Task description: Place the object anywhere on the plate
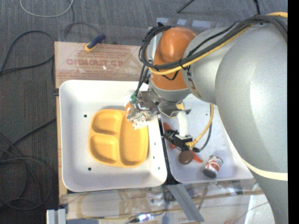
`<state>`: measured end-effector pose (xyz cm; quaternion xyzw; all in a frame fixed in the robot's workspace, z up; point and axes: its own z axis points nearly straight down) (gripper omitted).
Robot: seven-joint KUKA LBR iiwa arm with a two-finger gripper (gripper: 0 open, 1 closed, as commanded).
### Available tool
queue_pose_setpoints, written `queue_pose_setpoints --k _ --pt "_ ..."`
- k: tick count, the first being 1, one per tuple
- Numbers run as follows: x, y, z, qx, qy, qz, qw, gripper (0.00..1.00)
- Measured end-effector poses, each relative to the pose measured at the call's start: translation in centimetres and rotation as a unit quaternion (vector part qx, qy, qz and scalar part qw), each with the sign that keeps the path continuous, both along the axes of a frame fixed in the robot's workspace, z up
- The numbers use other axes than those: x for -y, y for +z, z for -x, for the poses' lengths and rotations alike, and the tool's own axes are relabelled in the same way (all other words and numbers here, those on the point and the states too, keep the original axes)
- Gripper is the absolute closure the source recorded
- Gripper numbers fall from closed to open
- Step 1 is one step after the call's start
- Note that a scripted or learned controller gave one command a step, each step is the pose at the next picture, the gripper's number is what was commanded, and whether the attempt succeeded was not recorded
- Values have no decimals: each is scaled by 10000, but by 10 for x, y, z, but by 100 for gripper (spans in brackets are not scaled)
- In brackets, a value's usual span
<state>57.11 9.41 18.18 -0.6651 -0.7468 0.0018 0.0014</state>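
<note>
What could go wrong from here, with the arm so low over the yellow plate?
1. The gripper hangs over the upper right edge of the plate. A release here may land on the rim and roll off into the left bin.
2. The plate lies loose in the bin, so a low move might push it.
3. Cables hang over the right bin near the can and might snag things there.

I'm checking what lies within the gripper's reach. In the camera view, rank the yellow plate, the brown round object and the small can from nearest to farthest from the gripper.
Measured from the gripper:
1. Yellow plate, left bin, directly under it.
2. Brown round object, right bin, near the divider.
3. Small can, right bin, further right.
</note>
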Motion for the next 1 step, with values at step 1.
queue_pose_setpoints --k 1 --pt "0 0 0 1 -1 -3 10000 0"
